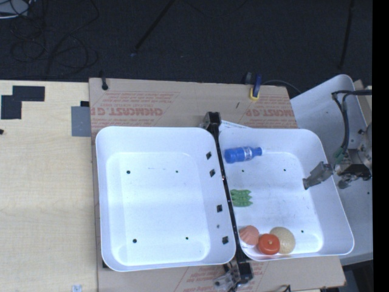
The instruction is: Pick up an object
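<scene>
Camera view looks down at a slant on two shallow white bins set side by side on a sheet of printed cardboard (182, 99), which lies on a pale wooden bench (42, 181). The left bin (109, 163) fills the middle of the frame; the right bin (316, 145) sits just beside it, their inner rims meeting along a dark strip with clips.

All the loose objects are in the right bin. A blue bottle (242, 154) lies on its side near the bin's upper left corner, its paler cap end pointing right. Below it, against the left wall, is a small green item (240, 198) shaped like a bunch of pods. In the lower left corner three round things cluster together: a pink piece (248, 234), a red-orange one (268, 244) touching it, and a cream-coloured one (284, 238) just right of that.

The gripper (316, 176) comes in from the right edge of the frame, over the right bin's right rim and well apart from every object. Its tip is dark and small in this view, so whether the jaws are spread or pressed together cannot be told. Nothing is seen between them.

A yellow and blue clamp (255, 87) stands at the cardboard's upper edge.
</scene>
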